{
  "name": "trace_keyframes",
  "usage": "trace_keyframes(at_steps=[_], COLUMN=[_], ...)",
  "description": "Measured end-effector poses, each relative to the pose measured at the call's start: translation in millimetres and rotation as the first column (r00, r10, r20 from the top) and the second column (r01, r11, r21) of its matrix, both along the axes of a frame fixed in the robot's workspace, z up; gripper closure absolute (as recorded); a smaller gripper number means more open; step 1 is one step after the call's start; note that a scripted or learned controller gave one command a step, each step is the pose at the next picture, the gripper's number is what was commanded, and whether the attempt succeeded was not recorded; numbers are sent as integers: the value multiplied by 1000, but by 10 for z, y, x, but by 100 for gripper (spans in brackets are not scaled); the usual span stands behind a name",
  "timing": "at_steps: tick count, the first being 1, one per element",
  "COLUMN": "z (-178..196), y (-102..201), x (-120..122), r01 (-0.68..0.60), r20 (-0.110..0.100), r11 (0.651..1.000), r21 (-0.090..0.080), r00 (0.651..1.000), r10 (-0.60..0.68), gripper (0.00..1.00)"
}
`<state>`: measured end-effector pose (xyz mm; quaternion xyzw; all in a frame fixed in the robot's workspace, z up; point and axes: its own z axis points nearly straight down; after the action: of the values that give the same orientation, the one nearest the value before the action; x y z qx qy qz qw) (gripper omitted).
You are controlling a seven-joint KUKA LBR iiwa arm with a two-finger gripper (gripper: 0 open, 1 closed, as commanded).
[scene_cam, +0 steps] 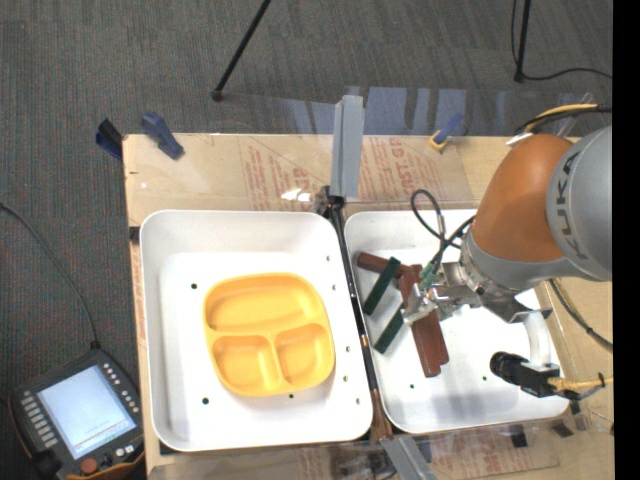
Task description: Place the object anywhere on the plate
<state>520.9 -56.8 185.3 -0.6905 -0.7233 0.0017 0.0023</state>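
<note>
- In the camera view, two white bins stand side by side on the surface (240, 173). I will call them the left bin (165, 268) and the right bin (470, 413), as the view shows them.
- A yellow plate (268, 333) with three compartments lies flat near the middle of the left bin. It has one long compartment on the far side and two smaller ones on the near side.
- The arm (545, 208) reaches in from the view's right, over the right bin. Its gripper (428, 303) is low over the group of blocks there.
- I cannot tell from this angle whether the gripper is open or closed, or whether it has hold of anything.
- The long brown block (432, 348) lies in the right bin, directly below the gripper. Its far end is hidden by the gripper and its near end points to the front wall of the bin.
- A short brown block (372, 262) lies at the far side of the group, close to the wall between the two bins.
- A dark green block (382, 286) lies tilted, just beside the short brown one.
- A second dark green block (388, 335) lies nearer to the front and its upper end meets the long brown block.
- A black cable (428, 211) makes a loop over the far part of the right bin.
- A teach pendant (75, 418) with a bright screen lies on the carpet at the lower left.
</note>
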Motion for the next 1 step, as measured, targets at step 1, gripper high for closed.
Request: trace_keyframes(at_steps=[1], z=[320], y=[748], x=[447], r01=[-47], r20=[-1], r11=[999], r21=[-1], r00=[999], r10=[47], gripper=[100])
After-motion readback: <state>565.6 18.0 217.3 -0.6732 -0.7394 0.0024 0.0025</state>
